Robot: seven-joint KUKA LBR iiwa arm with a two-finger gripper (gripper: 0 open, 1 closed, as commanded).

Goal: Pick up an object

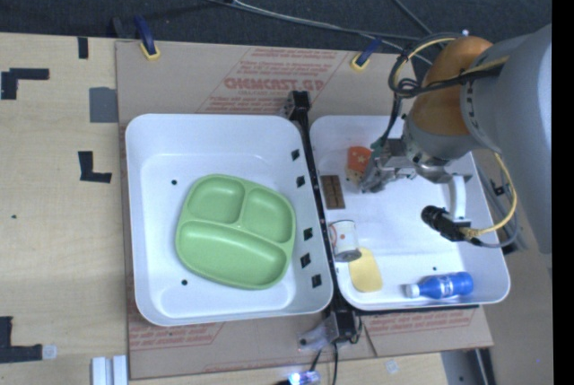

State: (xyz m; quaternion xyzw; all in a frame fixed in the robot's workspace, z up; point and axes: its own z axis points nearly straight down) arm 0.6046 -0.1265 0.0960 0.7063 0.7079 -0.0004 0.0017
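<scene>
My gripper (375,178) hangs low in the right bin (489,284), near its back left part. A small orange object (358,158) lies just left of the fingertips, touching or nearly touching them. A small white cylinder (343,237) with a dark band, a yellow piece (365,270) and a blue bottle (441,286) lie toward the bin's front. A brown flat strip (331,192) lies along the bin's left wall.
The left bin (148,159) holds a green divided plate (237,230). A black divider runs between the bins. The arm's grey body and orange band (448,91) cover the right bin's back right. A black cable loops over the bin's right rim.
</scene>
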